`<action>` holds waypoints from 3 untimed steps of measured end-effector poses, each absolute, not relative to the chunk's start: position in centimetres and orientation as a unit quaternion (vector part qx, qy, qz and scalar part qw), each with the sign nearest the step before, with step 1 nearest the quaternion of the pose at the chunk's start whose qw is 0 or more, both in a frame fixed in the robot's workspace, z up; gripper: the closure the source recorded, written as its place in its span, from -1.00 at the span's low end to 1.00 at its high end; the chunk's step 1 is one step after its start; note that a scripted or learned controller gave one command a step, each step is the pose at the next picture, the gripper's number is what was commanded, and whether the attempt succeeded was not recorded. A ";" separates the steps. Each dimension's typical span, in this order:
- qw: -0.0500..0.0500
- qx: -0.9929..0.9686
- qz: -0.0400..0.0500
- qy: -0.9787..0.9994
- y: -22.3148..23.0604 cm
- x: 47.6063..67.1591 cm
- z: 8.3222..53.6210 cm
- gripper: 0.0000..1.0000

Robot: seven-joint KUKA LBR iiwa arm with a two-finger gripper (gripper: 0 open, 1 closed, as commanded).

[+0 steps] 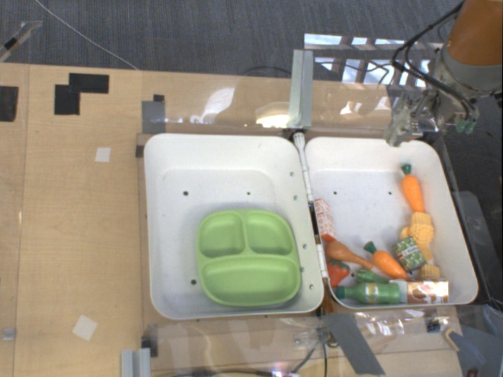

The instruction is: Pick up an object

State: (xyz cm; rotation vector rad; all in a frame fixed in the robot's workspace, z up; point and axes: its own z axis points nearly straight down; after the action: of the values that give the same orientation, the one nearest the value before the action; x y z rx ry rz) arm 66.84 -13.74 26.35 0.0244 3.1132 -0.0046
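White plastic makes up the two shallow bins, and you can use the right bin (pixel 369 187) as your landmark: smooth, glossy, rounded at the corners, with most of its floor bare. The left bin (pixel 169 171) touches it along the shared centre wall and carries a pale green divided plate (pixel 247 258), a matte moulded tray with three compartments.

You are at the approach step, by my reading. The gripper (pixel 402 124) hangs at the right bin's far rim, toward its far right corner, with nothing between its fingers; whether those fingers stand apart or together cannot be told from this angle.

Everything worth picking lies in the right bin. A toy carrot (pixel 413 193), orange, tapered, green-capped, lies alone by the right wall, nearest the gripper and well apart from the rest. Along the near wall the toys crowd together: a green bottle (pixel 371 292) lying flat, a second carrot (pixel 387 262), a yellow corn cob (pixel 422 228) with a knobbly surface, and a small green box (pixel 409 252), several of them touching.

Your next move, I judge, calls for coming down over the lone carrot with the jaws set across its narrow body. Its smooth, rounded plastic may roll or slip if the closing is off-centre.
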 end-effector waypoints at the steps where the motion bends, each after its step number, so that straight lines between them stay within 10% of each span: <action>1: 0.007 0.009 -0.001 1.000 -13.9 66.6 25.5 -1.00; 2: 0.000 -0.110 0.001 0.994 -18.0 64.5 9.7 -1.00; 3: 0.005 -0.080 -0.001 0.997 -20.6 60.3 8.8 -1.00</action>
State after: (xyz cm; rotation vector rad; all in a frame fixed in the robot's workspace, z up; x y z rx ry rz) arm 60.35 -20.61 8.83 -0.2502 3.1208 -0.0040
